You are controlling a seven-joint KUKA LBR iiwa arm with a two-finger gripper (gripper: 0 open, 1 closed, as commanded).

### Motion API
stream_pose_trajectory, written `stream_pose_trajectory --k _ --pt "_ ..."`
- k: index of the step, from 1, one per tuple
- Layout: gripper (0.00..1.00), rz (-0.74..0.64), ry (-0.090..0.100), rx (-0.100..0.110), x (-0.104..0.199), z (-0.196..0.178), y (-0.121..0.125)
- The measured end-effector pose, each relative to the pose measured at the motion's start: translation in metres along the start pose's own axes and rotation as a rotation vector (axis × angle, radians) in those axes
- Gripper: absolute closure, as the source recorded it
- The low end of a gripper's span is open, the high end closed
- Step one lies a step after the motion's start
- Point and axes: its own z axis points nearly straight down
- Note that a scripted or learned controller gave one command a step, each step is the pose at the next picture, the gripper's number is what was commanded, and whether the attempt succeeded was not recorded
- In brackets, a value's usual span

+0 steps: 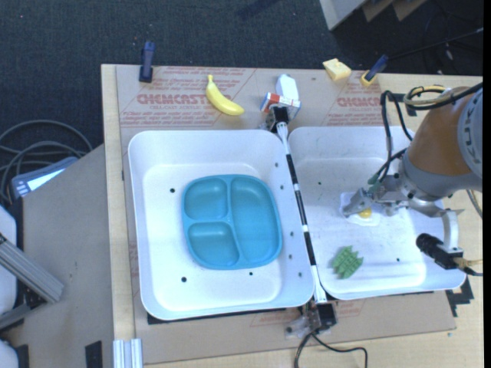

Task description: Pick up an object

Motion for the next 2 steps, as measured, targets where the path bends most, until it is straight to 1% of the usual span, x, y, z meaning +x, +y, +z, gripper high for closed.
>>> stream_pose_trajectory --k 1,2 --pt "1.00 0.000 -0.001 -0.006 -0.0001 -0.0122 0.0020" --pt "0.00 0.000 -0.001 -0.006 0.0000 -0.0121 0.0018"
